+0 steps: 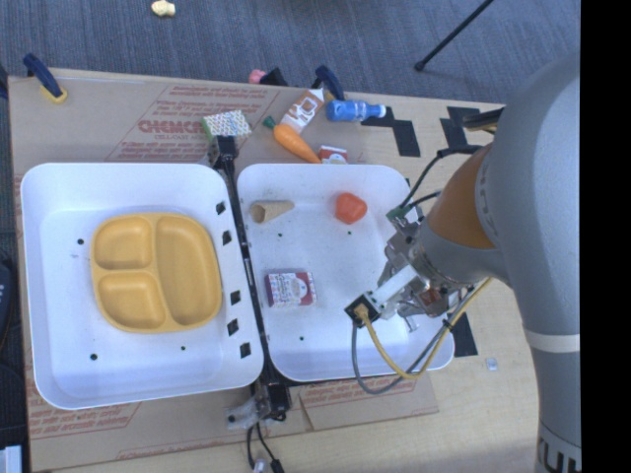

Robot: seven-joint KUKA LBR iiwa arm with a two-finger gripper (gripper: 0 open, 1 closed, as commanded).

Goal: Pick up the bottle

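A small blue bottle (352, 111) with a white cap lies on its side on the cardboard behind the right bin (325, 363). To its left lies a white bottle with an orange label (304, 109). My gripper (392, 304) hangs low over the right side of the right bin, far from both bottles, with yellow and black cables looping beneath it. The arm's grey bulk covers that bin's right rim. Nothing shows in the gripper.
In the right bin lie a tan cone (270, 210), a red round piece (350, 208) and a red-and-white packet (290, 289). The left bin (49, 363) holds a yellow divided plate (156, 270). A toy carrot (295, 143), a small red box (333, 153) and a patterned box (227, 124) sit behind the bins.
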